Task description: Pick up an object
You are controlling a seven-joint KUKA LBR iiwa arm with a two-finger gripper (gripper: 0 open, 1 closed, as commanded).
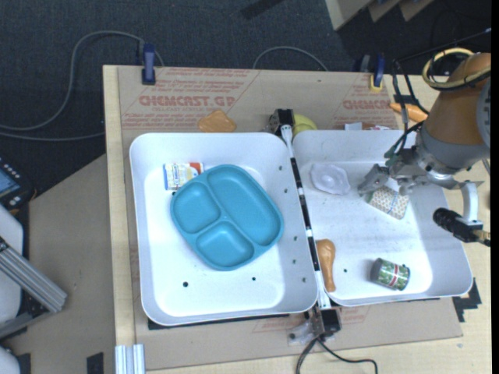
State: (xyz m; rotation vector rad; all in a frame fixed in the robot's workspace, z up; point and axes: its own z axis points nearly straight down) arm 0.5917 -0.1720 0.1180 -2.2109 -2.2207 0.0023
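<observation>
My gripper [390, 183] hangs low over the upper middle of the right bin [437, 287], with its fingers spread open. Directly beneath and just in front of it, a small patterned white-and-tan block [389, 202] lies on the bin floor, not between the fingers. In the same bin are a clear plastic cup [329, 179] at the upper left, a tan drumstick-shaped toy [325, 261] by the left wall, and a green can [390, 274] on its side near the front.
The left bin [156, 271] holds a blue divided plate [225, 216] and a small white carton [181, 174] behind it. An orange piece [217, 121] and a yellow-green object [302, 123] lie on the board behind the bins.
</observation>
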